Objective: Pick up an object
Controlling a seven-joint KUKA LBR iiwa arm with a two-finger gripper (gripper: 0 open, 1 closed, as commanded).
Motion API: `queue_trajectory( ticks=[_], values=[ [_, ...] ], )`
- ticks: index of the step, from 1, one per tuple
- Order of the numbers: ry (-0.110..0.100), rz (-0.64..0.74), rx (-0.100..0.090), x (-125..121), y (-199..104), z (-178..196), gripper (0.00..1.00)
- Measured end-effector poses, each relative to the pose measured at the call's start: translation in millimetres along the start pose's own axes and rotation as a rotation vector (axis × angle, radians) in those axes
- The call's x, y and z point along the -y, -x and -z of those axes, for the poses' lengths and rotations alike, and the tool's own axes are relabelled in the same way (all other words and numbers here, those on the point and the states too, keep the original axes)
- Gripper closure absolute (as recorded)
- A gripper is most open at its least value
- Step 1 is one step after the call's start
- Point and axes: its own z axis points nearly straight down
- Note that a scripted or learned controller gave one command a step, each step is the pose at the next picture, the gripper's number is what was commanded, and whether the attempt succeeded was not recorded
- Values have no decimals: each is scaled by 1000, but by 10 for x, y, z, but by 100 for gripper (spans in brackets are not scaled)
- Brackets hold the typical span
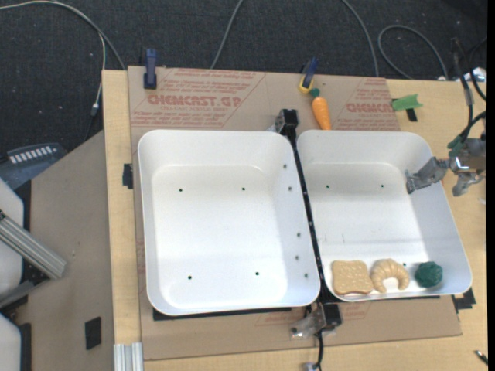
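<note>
Objects for the pick lay in a row along the near wall of the right bin (433, 157): a toast slice (350, 277) nearest the divider between the bins, a croissant (390, 274) just beside it, and a green ball (429, 273) in the bin's near right corner. A carrot (321, 112) sat outside, on the board just beyond the right bin's far rim. The left bin (155, 207) lay beside the right bin across the divider. The gripper (427, 175) hung at the right bin's right wall, well apart from all three pieces; whether it was apart or together could not be told at that size, and nothing was seen in it. By my judgement these were toy foods, light and fairly stiff, with smooth skins that might slip. The toast lay flat and thin, so it would be hard to pinch from above. The croissant looked the best choice, taken across its thick middle hump. The ball was rounded and crowded by the corner walls, so it might roll or squirt out of a closing grip
</note>
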Motion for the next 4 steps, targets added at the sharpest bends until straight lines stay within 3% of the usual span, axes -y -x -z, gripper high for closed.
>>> queue_trajectory(
  ticks=[1,4],
  values=[
    [5,1,1,-11,-2,27,0],
    [2,1,0,22,105,-1560,0]
  ],
)
